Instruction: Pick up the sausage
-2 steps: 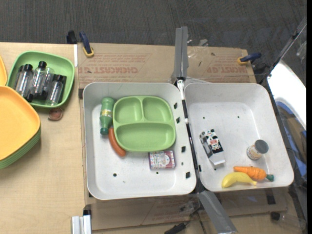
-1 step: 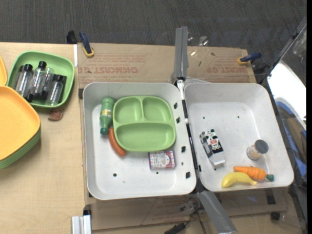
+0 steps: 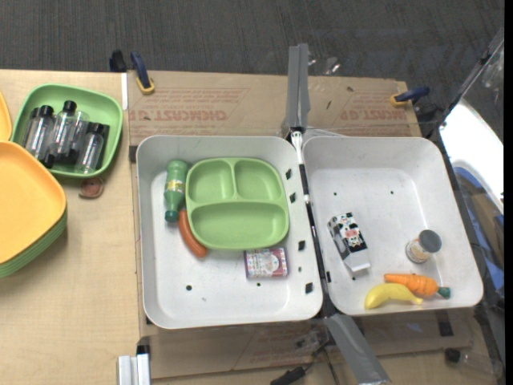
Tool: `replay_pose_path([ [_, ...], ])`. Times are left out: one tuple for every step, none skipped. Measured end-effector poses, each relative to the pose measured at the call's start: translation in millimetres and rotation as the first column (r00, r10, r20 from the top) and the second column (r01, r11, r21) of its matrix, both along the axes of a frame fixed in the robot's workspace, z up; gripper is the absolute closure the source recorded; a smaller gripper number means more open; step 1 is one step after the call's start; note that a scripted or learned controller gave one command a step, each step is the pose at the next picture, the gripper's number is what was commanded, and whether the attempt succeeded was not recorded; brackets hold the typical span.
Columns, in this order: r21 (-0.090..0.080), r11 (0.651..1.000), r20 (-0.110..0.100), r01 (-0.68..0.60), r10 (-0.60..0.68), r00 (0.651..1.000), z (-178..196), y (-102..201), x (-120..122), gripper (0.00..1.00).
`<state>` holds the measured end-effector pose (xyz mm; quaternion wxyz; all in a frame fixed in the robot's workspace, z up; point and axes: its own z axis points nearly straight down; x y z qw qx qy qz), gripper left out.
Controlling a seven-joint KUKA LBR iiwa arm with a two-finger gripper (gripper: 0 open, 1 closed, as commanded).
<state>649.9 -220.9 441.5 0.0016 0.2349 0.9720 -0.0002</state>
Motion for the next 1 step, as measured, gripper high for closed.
replay_pose_path([
  [0.000, 0.956, 0.000, -0.293, 0.293, 0.956, 0.5, -0.8, -6.9, 1.00],
])
